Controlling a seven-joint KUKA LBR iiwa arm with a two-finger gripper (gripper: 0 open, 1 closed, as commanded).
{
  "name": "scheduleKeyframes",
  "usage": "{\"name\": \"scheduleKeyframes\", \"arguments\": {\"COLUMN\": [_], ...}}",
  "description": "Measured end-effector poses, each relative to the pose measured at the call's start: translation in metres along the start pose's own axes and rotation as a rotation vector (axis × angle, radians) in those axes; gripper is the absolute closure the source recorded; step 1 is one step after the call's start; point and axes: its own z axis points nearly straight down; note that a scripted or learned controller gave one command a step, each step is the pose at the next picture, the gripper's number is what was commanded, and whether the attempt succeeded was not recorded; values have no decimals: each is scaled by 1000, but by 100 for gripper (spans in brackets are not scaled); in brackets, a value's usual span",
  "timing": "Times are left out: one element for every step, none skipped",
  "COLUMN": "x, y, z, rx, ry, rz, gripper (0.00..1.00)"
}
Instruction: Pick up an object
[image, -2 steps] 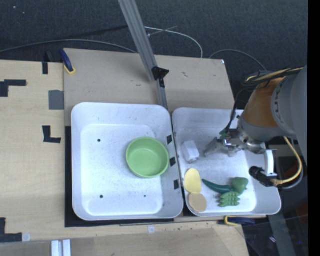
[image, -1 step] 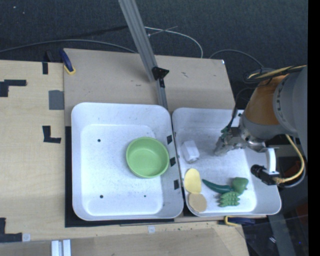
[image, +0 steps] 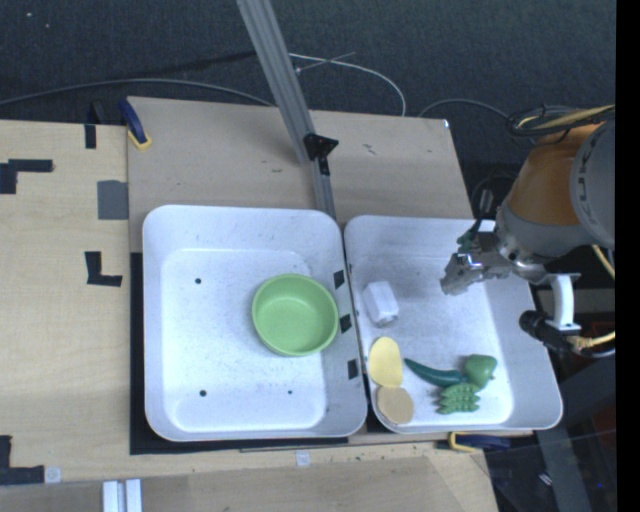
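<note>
The gripper hangs over the right bin's far right area, jaw state indeterminate, well apart from candidate objects: a white block left, toy vegetables clustered near.

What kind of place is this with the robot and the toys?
Probably a robot lab or test bench. A robot arm's gripper hangs over two white bins, a green bowl sits in one, and loose cables trail across the dark floor.

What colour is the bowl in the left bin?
The bowl is light green, seen clearly in the camera view.
</note>
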Motion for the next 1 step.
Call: {"name": "scheduleKeyframes", "arguments": {"x": [9], "y": [7], "z": [-51], "rx": [-1], "ry": [0], "rz": [-1], "gripper": [100]}}
